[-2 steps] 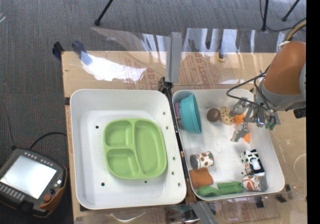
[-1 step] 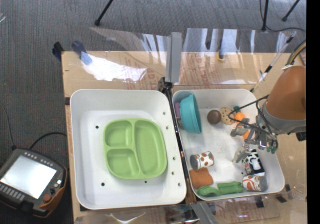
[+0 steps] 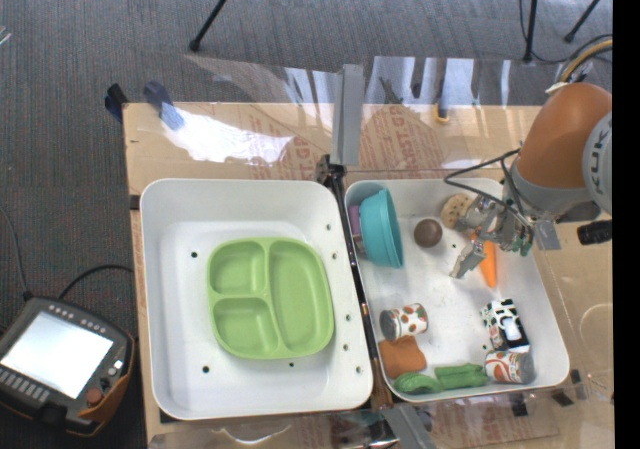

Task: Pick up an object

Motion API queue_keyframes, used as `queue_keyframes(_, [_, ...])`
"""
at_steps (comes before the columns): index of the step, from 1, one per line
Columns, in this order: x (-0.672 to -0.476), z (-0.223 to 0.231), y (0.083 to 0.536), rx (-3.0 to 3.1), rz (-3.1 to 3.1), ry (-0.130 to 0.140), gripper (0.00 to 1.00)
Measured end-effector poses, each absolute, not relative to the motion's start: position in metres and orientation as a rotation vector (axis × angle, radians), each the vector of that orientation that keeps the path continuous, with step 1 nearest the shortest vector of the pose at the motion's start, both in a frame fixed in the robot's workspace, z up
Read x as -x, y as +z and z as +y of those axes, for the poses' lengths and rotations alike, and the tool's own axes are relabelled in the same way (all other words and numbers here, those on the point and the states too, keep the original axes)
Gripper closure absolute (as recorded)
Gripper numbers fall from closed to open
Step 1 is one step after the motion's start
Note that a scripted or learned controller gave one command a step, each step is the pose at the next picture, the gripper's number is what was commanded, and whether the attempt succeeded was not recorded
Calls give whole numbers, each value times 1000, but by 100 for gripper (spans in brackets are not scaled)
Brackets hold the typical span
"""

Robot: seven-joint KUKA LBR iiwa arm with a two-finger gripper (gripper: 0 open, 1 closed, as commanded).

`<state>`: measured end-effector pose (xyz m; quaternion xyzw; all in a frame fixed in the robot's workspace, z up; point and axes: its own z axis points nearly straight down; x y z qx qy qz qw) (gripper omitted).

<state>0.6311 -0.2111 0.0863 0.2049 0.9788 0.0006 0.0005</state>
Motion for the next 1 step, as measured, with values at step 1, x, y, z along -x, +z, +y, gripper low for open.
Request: queue_keyframes(1, [-633, -210, 95, -635, 3074, 2, 100])
